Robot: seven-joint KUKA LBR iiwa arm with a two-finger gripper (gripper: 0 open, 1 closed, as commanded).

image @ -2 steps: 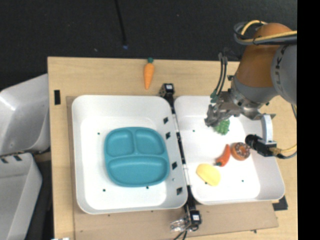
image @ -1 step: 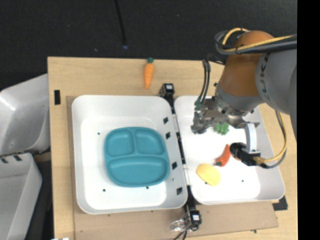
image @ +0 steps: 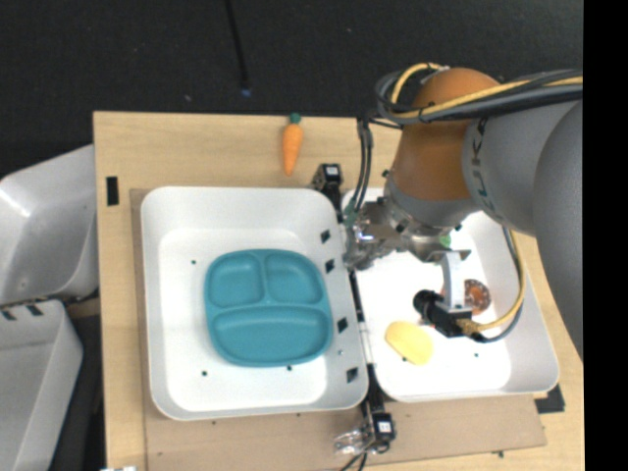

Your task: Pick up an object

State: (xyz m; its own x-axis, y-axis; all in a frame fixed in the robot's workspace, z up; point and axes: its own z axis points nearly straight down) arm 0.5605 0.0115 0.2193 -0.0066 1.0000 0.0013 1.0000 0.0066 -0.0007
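My gripper (image: 365,243) hangs low over the right bin (image: 520,361), close to that bin's left wall and the divide between the two bins. A pale yellow, rounded object (image: 408,342) lies on the right bin's floor, nearer the front and a little right of the gripper, apart from it. A small brown and orange object (image: 476,293) sits further right, partly hidden behind the wrist. Nothing shows between the gripper's tips. The arm's bulk covers the back of the right bin.
A teal divided plate (image: 267,306) lies in the middle of the left bin (image: 157,263). A toy carrot (image: 291,145) rests on the wooden bench (image: 196,145) behind the bins. Black clips line the divide between the bins.
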